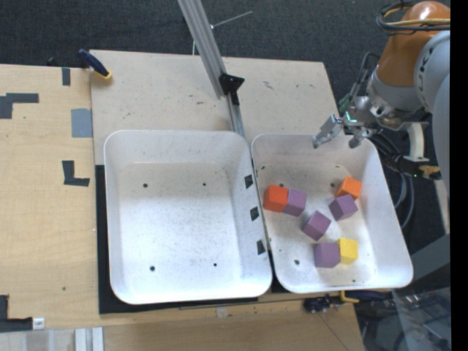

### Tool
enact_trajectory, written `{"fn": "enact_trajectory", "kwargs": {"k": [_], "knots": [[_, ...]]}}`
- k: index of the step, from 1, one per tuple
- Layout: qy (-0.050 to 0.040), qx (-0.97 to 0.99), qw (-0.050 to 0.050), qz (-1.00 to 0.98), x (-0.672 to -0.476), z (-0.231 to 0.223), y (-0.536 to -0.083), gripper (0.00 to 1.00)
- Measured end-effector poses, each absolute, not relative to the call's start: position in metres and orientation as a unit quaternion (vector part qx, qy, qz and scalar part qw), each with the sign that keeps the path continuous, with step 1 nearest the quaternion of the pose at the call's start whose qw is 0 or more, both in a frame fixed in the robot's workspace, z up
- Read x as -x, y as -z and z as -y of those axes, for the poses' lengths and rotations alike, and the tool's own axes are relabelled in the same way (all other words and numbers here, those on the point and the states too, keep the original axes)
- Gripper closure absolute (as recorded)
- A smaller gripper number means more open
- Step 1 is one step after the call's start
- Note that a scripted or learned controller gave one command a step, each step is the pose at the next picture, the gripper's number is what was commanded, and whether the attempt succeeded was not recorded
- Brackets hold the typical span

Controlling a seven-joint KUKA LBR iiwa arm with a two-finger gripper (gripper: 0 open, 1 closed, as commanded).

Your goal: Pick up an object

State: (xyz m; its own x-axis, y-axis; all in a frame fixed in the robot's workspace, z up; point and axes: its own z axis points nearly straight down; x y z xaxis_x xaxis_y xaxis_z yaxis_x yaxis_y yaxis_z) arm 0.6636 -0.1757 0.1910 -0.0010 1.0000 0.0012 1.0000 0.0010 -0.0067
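While it hangs over the right bin's [380, 168] far rim, the claw [338, 135] is spread wide, gripping nothing.

Two white bins [179, 141] [380, 189] — four purple blocks [296, 202] [343, 207] [316, 224] [327, 254], two orange [276, 197] [349, 188], one yellow [349, 250]

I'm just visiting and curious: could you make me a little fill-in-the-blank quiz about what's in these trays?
1. All the small foam cubes lie in the ____ shallow white bin.
2. The purple cubes number ____.
3. The yellow cube touches a ____ cube.
4. The claw hovers over the right bin's ____ edge.

Missing words: right; four; purple; far
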Motion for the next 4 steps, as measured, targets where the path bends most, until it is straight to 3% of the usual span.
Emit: {"fn": "enact_trajectory", "kwargs": {"k": [1, 3, 4], "knots": [[-0.0012, 0.706, 0.000, 0.708, -0.665, 0.176, -0.195, 0.00], [-0.0023, 0.706, 0.002, 0.708, -0.659, 0.179, -0.088, 0.00], [-0.0013, 0.706, 0.000, 0.709, -0.661, 0.179, -0.102, 1.00]]}}
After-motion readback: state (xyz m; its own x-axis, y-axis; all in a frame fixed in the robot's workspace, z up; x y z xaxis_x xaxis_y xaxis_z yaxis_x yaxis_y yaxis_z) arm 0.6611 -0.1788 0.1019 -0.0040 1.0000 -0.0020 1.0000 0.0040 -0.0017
